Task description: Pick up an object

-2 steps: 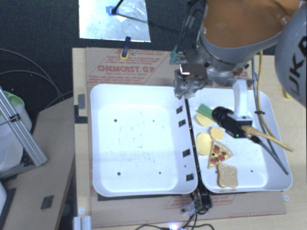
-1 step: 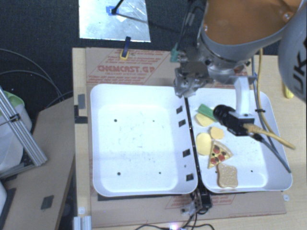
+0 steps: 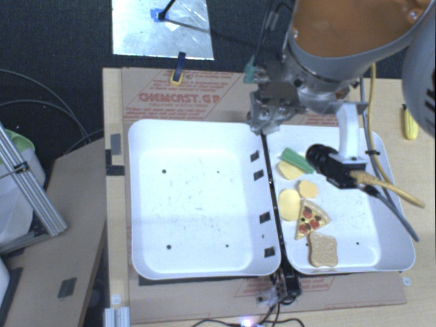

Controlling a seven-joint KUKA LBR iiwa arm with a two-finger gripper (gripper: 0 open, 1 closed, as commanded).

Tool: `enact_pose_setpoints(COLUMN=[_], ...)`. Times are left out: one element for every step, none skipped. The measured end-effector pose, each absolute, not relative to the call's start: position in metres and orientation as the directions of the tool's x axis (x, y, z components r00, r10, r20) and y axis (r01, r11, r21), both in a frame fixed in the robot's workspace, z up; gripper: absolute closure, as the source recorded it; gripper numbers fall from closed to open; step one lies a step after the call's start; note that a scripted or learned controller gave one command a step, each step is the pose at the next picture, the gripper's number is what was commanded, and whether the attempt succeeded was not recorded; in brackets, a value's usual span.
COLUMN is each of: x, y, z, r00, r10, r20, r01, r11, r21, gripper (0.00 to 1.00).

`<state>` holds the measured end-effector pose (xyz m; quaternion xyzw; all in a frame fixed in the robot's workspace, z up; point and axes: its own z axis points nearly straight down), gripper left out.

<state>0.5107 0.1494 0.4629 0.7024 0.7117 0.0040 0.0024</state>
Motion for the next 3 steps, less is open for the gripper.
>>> enact_pose_setpoints(x=[0.499,0.559,0.624], y=[0.237,0.234,0.220], z=[0.403,0.471,0.341], r00=[-0.012,0.000,0.003], r10=[1.000,1.000,1.000], r20=[0.001,0.004,-0.005], r01=[1.000,1.000,1.000], r11=[0.012,0.000,-0.003], r21=[-0.004,0.011,-0.009], gripper=[1.00,1.00,1.00])
